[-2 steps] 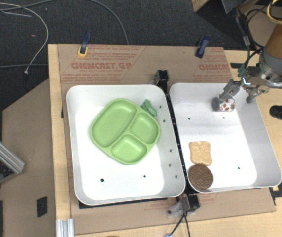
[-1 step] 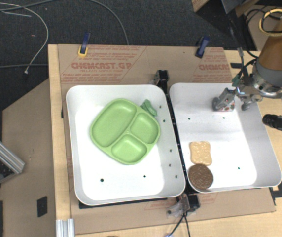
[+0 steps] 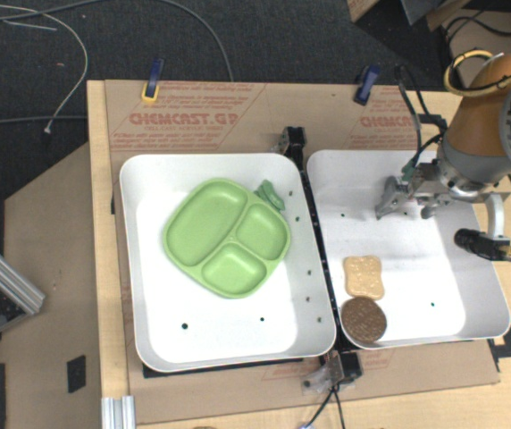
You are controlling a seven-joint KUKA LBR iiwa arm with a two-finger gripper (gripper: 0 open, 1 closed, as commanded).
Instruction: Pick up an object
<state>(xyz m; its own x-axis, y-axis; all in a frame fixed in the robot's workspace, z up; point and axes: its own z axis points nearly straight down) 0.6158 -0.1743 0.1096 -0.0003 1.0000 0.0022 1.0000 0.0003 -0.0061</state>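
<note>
A tan cracker-like piece (image 3: 364, 276) lies near the front left of the right bin (image 3: 470, 320). A round brown cookie (image 3: 364, 319) sits just in front of it, touching the bin's front rim. A green divided plate (image 3: 228, 237) rests in the left bin (image 3: 148, 320), with a small green object (image 3: 271, 195) at its back right edge. My gripper (image 3: 406, 197) hangs over the back half of the right bin, well behind the cracker, with nothing seen between its fingers.
The arm (image 3: 488, 114) enters from the right over the right bin's back corner. A black part (image 3: 481, 241) juts out over the bin's right side. Clamps (image 3: 153, 77) hold the cardboard base at the back. Cables lie on the dark floor behind.
</note>
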